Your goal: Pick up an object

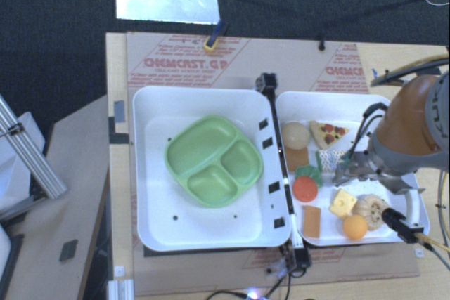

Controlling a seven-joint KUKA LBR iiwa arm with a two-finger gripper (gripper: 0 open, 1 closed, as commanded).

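- Camera view, looking down at a slant: the grey arm (415,124) with its orange band comes in from the right and hangs over the right bin (394,98), its wrist low above the food pieces.
- The gripper (349,172) sits near the middle of that bin, just beside a white-and-green piece (329,159); whether the jaws are apart or together I cannot tell (the wrist covers them).
- Nothing is visibly between the jaws.
- Food pieces lie loose in the right bin: a pizza slice (328,131) at the top, its long axis running left to right with the tip toward the left; a beige round piece (295,135) just left of it.
- Lower down: a red tomato (305,188), a yellow cheese wedge (343,203), an orange ball (355,227), and an orange slab (311,220) standing lengthwise toward the near wall.
- A brownish lumpy piece (370,209) touches the orange ball; what it is stays hard to make out.
- The left bin (151,221) holds a green divided plate (214,160), tilted diagonally, well apart from the arm.
- Both bins rest on the surface (183,60).
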